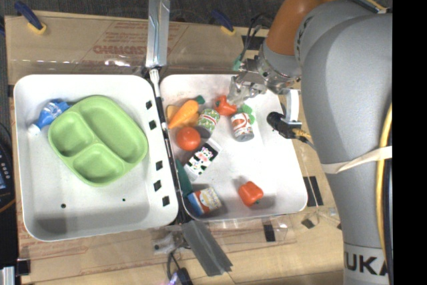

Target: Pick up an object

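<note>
The arm (347, 83) reaches in over the right bin (287, 170); its orange band (293, 17) sits above the wrist, and the gripper (241, 95) hangs low near that bin's far edge, about midway along it; whether it is wide or narrow I cannot tell, and nothing is plainly seen gripped.

Just under the gripper lies a small orange-red piece (225, 106), touching or nearly touching it; beside that stand two small cans, one with a green and white label (208, 119), one with a red and white label (242, 126), the second just toward the near side of the gripper.

Along the right bin's left edge lies an orange carrot-shaped toy (183, 113); a red tomato (188, 138) sits just nearer than it; a black and white patterned block (201, 158) lies toward the bin's middle; a can on its side (205, 199) rests by the near left corner; a red-orange pepper (251, 192) sits near the near edge, apart from the rest.

The left bin (40, 210) holds a green divided plate (98, 139), tilted, filling most of its far half; a blue and white thing (48, 113) is tucked between the plate and the bin's far left corner.
</note>
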Robot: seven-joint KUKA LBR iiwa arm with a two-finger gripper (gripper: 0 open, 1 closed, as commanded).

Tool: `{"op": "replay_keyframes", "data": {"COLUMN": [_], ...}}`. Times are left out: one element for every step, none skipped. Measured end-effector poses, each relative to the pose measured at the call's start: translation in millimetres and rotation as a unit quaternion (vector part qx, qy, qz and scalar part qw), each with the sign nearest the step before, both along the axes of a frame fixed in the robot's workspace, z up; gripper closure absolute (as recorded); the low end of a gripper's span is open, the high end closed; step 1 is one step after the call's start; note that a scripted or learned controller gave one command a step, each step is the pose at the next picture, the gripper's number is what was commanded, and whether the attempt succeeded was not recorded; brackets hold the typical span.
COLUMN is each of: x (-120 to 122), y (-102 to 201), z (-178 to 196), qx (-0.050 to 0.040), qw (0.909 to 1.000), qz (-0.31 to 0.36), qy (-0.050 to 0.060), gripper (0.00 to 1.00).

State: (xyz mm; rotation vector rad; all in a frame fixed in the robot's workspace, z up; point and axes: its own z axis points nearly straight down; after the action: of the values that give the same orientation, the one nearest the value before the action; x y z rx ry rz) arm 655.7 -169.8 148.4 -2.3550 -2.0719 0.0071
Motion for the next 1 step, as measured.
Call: {"op": "replay_keyframes", "data": {"x": [-6.8], "y": [16.7], "z": [13.0], "qx": [0.0008], "qw": [0.9989], "qz": [0.047], "qy": [-0.001], "gripper": [1.00]}}
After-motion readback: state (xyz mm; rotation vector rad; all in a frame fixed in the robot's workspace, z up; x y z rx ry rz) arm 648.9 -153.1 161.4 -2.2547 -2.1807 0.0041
